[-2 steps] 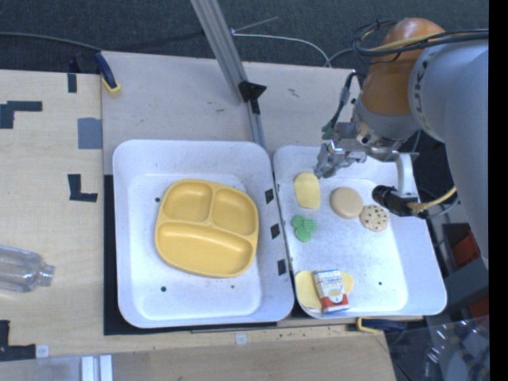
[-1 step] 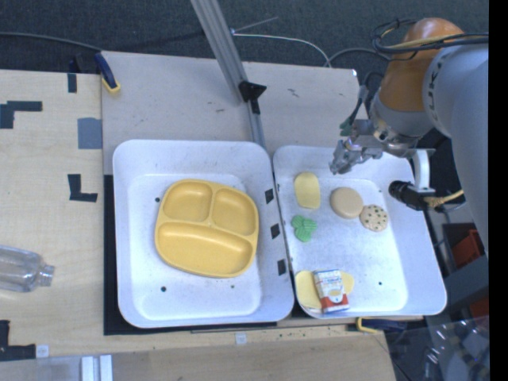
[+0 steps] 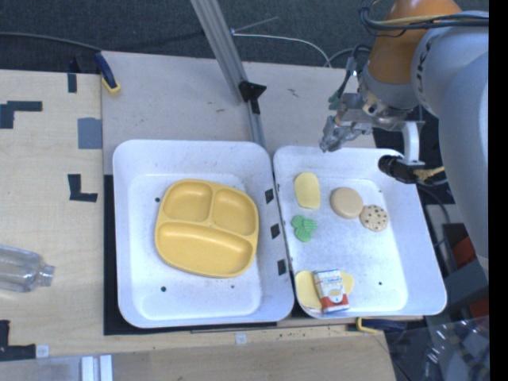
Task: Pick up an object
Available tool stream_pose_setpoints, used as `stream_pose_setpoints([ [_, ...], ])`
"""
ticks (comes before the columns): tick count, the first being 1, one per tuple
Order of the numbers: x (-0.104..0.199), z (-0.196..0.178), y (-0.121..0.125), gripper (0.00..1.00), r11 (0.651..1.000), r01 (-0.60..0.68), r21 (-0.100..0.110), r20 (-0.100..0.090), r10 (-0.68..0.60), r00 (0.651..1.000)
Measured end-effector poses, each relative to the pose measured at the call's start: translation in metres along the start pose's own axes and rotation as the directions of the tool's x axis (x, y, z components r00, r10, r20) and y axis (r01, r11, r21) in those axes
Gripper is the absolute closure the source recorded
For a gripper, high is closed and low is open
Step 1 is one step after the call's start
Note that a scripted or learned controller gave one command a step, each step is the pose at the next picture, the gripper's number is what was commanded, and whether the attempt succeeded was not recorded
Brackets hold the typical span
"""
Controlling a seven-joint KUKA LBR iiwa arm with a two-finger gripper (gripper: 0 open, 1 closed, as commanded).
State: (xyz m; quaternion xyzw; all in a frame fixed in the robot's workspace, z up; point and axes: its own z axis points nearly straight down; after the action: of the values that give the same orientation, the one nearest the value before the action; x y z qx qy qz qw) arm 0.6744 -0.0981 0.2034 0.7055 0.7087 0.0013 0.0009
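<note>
Seen from above at a slant: 2 shallow white bins side by side on the table (image 3: 182,101). In the left bin (image 3: 131,236), 1 yellow divided plate (image 3: 208,227) with 3 compartments, lying flat near the middle. In the right bin (image 3: 413,276), 5 small things. Near the far left part, a pale yellow oblong piece (image 3: 307,190). Just below it, close to the wall between the bins, a small green piece (image 3: 303,228). To the right of these, a round tan piece (image 3: 346,202), with a speckled cookie (image 3: 374,217) touching or almost touching its lower right side. At the near edge, a small carton (image 3: 331,290) with red and white print, lying on top of a yellow flat thing (image 3: 306,285), apart from the others.

Above the far edge of the right bin, the pincer (image 3: 331,140), hanging from the grey arm (image 3: 452,62) with the orange band, reaching in from the right. Tips pointing down toward the far left corner of this bin, above the oblong piece and not touching it. Impossible to tell if the pincer is released or clenched; nothing visible between the tips.

At the left edge of the table, a clear plastic bottle (image 3: 22,269) lying on its side, well apart from the bins.
</note>
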Motion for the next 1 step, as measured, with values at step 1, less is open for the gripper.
stream_pose_setpoints([
  [1, 0.0033, 0.0521, -0.0133, 1.00, 1.000, -0.004, 0.009, 0.002, 0.004, 1.000],
])
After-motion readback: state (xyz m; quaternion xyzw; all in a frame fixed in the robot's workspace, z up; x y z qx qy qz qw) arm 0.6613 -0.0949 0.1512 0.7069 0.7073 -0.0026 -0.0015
